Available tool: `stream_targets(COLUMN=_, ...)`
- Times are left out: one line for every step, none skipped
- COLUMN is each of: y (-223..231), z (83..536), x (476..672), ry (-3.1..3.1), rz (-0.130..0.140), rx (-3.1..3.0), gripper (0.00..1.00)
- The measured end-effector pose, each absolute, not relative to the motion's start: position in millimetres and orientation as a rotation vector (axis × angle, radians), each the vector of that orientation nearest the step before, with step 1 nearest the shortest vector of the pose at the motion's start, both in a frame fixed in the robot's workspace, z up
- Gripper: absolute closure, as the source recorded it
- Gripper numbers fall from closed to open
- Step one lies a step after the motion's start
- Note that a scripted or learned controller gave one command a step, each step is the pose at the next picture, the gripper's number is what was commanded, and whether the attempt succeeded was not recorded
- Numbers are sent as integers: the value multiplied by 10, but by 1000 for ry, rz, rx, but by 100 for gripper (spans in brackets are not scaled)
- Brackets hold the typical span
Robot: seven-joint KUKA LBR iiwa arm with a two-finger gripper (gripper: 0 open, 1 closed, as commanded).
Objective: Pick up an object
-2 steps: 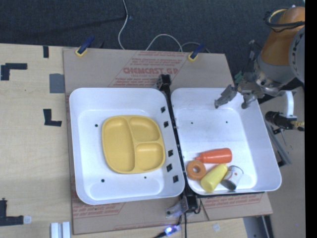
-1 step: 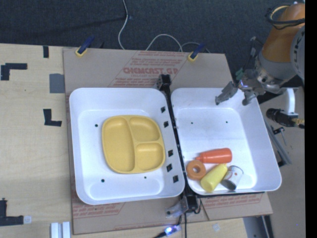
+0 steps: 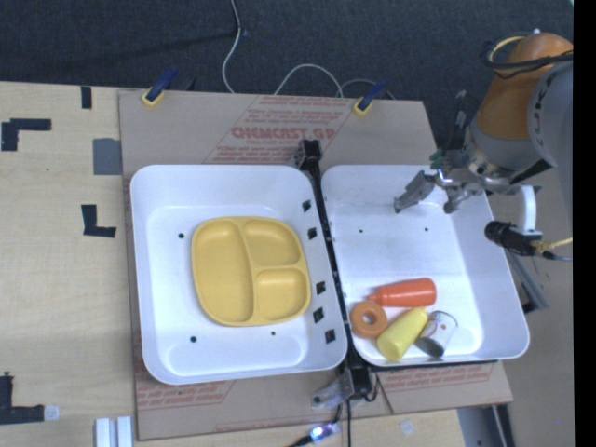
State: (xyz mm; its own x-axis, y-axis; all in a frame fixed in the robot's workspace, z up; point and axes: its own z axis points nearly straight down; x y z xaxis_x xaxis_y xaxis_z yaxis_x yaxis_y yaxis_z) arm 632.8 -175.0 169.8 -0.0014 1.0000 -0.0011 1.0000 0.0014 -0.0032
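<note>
Red print on the cardboard sheet (image 3: 279, 133) under the bins, near the worktop's far edge, is too blurred to read reliably.

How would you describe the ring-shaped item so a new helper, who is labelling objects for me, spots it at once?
Start at the right-hand shallow white bin and go to its near corner beside the divider between the bins. There a small orange ring with a hole through its middle lies flat, just below the orange carrot-shaped toy and left of the yellow plastic bottle-shaped toy. It is the only round, holed piece in that cluster.
</note>
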Motion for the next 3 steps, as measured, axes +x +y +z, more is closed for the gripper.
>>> stream_targets(y=-1709, z=1147, x=6419, ry=-2224, rz=4, rx=-2218, gripper=0)
stream_targets(y=-1700, z=836, x=6420, ry=-2225, rz=4, rx=-2218, gripper=0)
stream_targets(y=-1700, z=955, x=6429, ry=-2229, rz=2, rx=-2219, gripper=100)
